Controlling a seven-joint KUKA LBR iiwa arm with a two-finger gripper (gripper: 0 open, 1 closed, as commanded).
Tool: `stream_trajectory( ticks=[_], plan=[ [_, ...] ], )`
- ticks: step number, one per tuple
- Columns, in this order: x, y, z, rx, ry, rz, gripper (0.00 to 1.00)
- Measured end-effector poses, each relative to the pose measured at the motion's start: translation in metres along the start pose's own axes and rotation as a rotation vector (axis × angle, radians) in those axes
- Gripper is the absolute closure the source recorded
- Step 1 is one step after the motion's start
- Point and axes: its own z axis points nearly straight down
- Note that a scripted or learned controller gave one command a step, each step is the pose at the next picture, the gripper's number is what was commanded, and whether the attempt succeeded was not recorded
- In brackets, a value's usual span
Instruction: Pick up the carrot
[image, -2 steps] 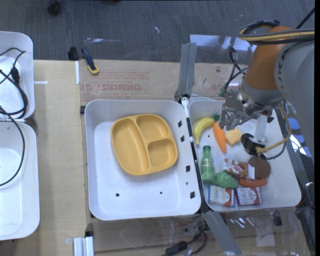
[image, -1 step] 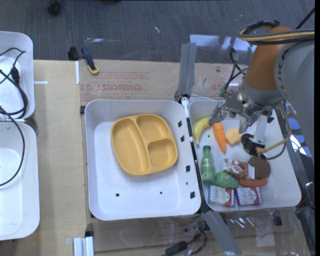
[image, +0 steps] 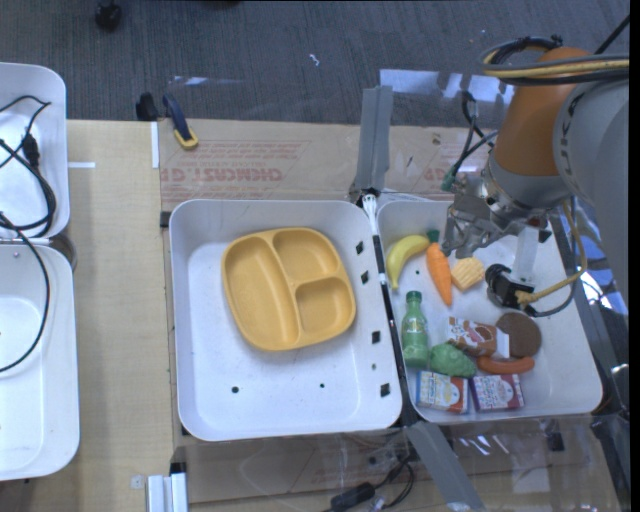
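The carrot (image: 439, 274) lies in the right bin (image: 585, 385), near its back left, pointing slantwise with its tip toward the front. Tight company around it: the banana (image: 402, 256) curves just to its left, and a pale yellow ridged piece (image: 467, 272) sits right against its right side. Further forward stand the green bottle (image: 414, 325), a broccoli (image: 452, 359) and two small cartons (image: 468, 391).

The gripper (image: 466, 231) hangs just behind and to the right of the carrot's thick end, low over the bin, with nothing of the carrot between its fingers. They look parted a little, though at this slant and against the dark wrist hardware that is only my best reading.

So the grasp is not yet made. To do it well, I'd judge the gripper wants to shift left and forward until it is over the carrot's middle, turn so the fingers close across the narrow width, and drop between banana and ridged piece without nudging either. The left bin (image: 200, 380) holds the yellow divided plate (image: 288, 288).
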Motion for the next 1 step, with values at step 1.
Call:
stream_trajectory(
  ticks=[1],
  plan=[
    [0.0002,-0.0001,0.0001,0.001,0.0,0.0,0.0]
  ],
)
